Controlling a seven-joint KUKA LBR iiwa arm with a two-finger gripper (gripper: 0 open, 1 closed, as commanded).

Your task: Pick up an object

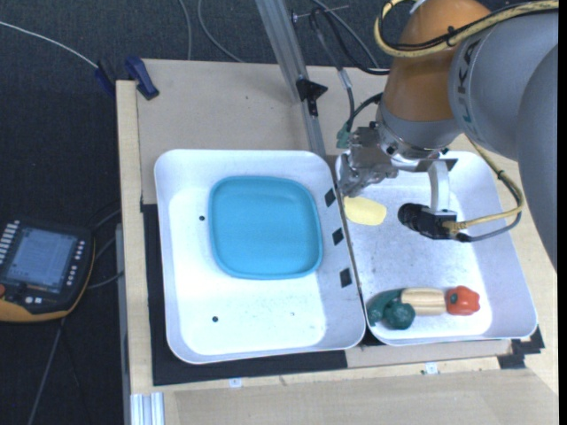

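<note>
blue plate (pixel 266 227), pale yellow piece (pixel 366 211), white bins (pixel 177 326)

We see a pale yellow, flattish oval object (pixel 365 211) lying in the right bin's upper left, close to the dividing wall.

Look past the left edge of the bench (pixel 221 96): your handheld control pendant (pixel 40 268) lies on the dark floor there, screen up. A blue clamp (pixel 142 78) grips the bench's far left corner. A metal post (pixel 283 42) slants up from the far edge, and thin cables (pixel 89 56), likely loose wiring, loop across the floor beyond.
</note>
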